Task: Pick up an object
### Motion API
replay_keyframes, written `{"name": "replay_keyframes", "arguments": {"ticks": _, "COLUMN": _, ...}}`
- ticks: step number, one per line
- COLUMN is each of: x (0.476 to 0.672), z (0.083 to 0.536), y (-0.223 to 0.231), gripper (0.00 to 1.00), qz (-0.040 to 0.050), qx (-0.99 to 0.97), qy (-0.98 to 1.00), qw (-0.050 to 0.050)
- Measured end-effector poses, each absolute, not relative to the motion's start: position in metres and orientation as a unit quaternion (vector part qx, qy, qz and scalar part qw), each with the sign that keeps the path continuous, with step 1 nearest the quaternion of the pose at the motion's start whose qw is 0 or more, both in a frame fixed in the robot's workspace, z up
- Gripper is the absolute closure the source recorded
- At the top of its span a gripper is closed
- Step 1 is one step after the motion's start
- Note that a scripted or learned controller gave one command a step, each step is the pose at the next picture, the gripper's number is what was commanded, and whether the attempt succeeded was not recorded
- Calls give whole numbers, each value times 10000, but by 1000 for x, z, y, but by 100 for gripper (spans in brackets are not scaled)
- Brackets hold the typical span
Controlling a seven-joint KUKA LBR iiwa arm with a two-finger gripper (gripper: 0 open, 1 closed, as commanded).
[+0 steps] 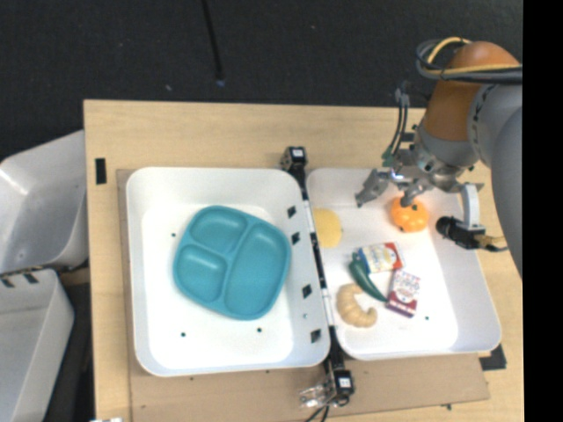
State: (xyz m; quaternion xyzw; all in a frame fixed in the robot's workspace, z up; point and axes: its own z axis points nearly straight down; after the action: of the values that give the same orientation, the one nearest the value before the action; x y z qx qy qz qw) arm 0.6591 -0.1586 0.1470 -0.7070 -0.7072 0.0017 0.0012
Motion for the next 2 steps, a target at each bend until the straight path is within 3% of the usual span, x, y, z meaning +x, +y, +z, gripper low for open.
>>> {"name": "replay_keyframes", "arguments": {"ticks": 1, "x": 659, "z": 99, "y": -159, "gripper": 0, "qz": 14, "qx": -7072, "qy": -7070, "qw": 3}}
{"name": "replay_keyframes", "arguments": {"ticks": 2, "x": 660, "z": 113, "y": -161, "gripper": 100, "qz": -1, "qx": -7069, "qy": -7073, "qw": -28}}
